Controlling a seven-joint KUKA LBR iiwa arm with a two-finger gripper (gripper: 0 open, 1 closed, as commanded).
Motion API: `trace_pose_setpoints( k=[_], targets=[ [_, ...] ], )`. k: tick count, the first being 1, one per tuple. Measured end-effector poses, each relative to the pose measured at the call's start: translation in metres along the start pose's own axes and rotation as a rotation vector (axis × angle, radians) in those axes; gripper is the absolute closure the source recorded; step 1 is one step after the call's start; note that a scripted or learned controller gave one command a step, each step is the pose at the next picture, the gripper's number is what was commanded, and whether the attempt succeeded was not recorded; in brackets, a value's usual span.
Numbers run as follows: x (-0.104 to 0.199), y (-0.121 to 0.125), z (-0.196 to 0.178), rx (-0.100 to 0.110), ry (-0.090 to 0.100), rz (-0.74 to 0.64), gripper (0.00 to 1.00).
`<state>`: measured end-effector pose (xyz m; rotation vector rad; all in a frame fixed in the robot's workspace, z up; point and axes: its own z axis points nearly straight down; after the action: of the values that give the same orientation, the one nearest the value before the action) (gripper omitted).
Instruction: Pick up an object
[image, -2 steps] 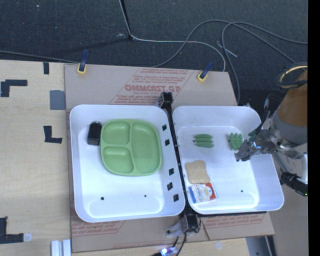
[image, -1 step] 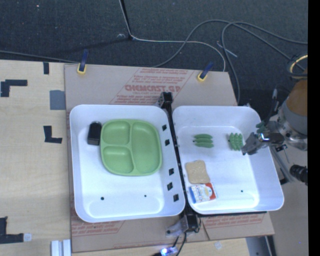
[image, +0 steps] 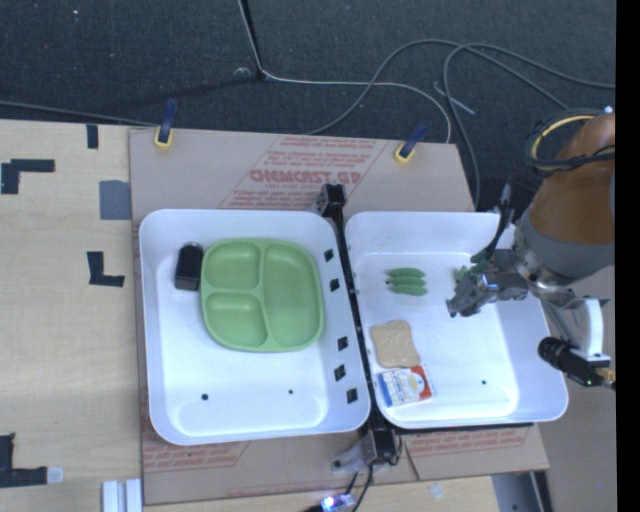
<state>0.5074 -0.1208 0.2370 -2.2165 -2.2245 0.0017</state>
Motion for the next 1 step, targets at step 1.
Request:
trace_pose_setpoints(
  k=[1],
  targets=[
    [0.0484,0.0017,0.0112,0.001,0.001,-0.002,1.00]
  ],
)
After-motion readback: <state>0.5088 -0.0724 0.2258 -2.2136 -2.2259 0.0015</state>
